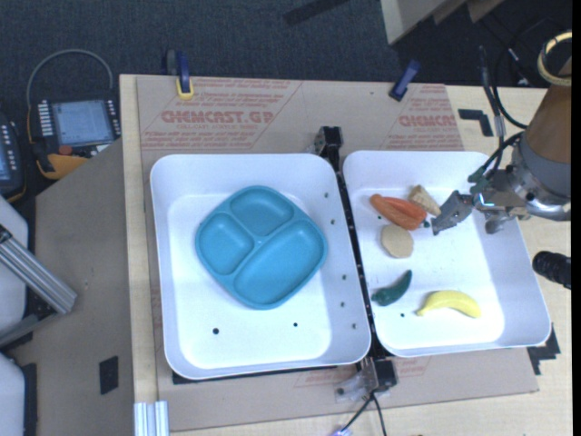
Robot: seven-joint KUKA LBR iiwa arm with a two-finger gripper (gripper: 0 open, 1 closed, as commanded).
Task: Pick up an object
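The bench [136, 243] is a brown board printed in red with "CHEMCAST GP", set over dark blue carpet [182, 16]; a small screen unit [80, 121] sits off to the left. The left bin [172, 325] holds a blue divided plate [261, 245]; the right bin [517, 316] holds a carrot [398, 210], a pale round piece [397, 242], a green pepper [393, 289] and a banana [448, 304]. The gripper [447, 214] hovers just right of the carrot, holding nothing; I cannot tell how wide it stands.
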